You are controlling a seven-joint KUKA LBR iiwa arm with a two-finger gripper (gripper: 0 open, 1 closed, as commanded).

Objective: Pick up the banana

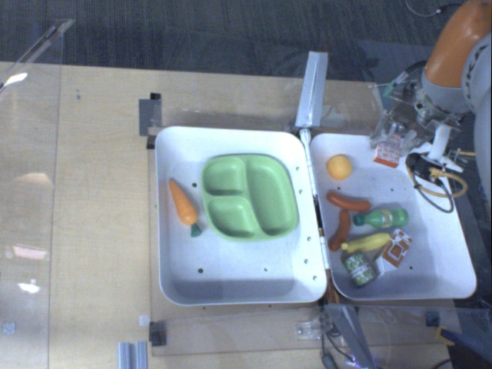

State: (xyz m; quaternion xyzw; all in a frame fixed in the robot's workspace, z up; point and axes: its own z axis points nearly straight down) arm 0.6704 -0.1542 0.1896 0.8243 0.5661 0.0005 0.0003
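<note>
Hanging over the far right corner of the right bin (453, 275): gripper (393, 141), wrist with orange band behind it, cables trailing beside. Cannot tell the claw's state, tangle of metal and clear parts hiding it. Holding nothing visible.

Lying low in the right bin, well apart from the gripper: banana (367, 243), yellow, stretched roughly left to right. Touching or just beside it above, a green bottle (381, 219); below it, a green can (359, 269); at its right end, a small red and white carton (397, 249). Resting to its left, two sausages (347, 202), one slanted, one nearly upright (339, 230). Sitting nearer the bin's far left corner, an orange (339, 167).

Filling the middle of the left bin (173, 283): a green divided plate (250, 195), with a carrot (183, 203) just beside its left edge.
</note>
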